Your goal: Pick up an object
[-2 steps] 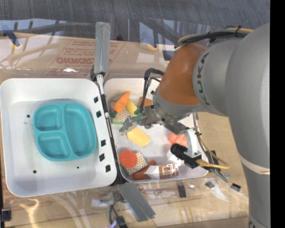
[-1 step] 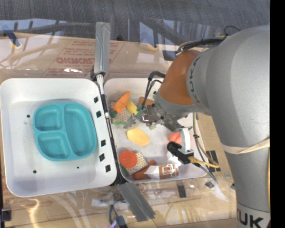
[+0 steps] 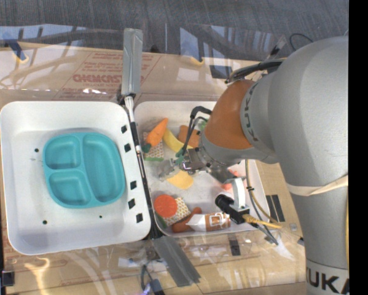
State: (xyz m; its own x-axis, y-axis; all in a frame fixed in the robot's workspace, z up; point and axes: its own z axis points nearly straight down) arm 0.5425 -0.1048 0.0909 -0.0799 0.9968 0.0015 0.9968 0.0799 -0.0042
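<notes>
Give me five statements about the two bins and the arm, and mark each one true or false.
1. The teal divided plate lies in the left bin. True.
2. A carrot lies in the right bin. True.
3. The arm reaches into the left bin. False: the gripper is down in the right bin, among the toy food.
4. The teal plate has three compartments. True.
5. The banana sits on the teal plate. False: it lies in the right bin beside the carrot.
</notes>
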